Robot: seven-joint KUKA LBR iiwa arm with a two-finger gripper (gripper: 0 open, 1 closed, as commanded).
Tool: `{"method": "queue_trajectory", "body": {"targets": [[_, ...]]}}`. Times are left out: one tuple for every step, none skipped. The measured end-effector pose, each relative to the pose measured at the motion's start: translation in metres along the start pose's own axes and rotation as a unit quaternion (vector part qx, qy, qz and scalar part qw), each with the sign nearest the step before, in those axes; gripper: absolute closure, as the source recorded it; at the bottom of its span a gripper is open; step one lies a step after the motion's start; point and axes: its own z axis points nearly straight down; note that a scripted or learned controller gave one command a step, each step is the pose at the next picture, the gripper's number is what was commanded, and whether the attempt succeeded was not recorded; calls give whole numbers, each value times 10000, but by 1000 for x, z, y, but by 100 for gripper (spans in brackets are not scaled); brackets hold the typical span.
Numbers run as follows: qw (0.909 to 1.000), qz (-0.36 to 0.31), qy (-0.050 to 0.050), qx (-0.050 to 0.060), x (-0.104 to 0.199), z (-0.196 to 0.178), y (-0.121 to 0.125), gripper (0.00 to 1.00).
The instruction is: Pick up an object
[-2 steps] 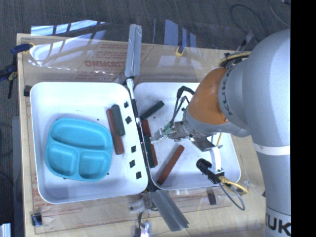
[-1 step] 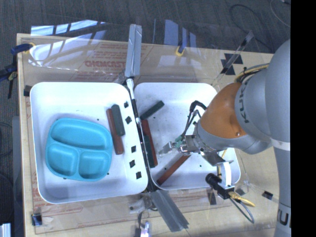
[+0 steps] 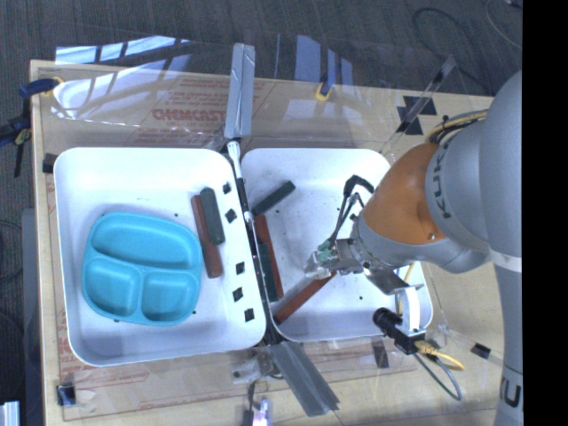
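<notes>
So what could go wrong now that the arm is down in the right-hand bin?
The gripper is low over the upper end of a brown stick that lies at a slant; grabbed near its end, it might tip or slip out. That stick's lower end sits by the bin divider next to another brown stick, so pulling it could drag that one along or snag.

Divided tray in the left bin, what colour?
Light blue: the three-compartment plastic tray lies in the left white bin, clearest in the camera view.
</notes>
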Motion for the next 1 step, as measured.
{"method": "queue_trajectory", "body": {"targets": [[10000,-4,-1,0,0,0,0,0]]}}
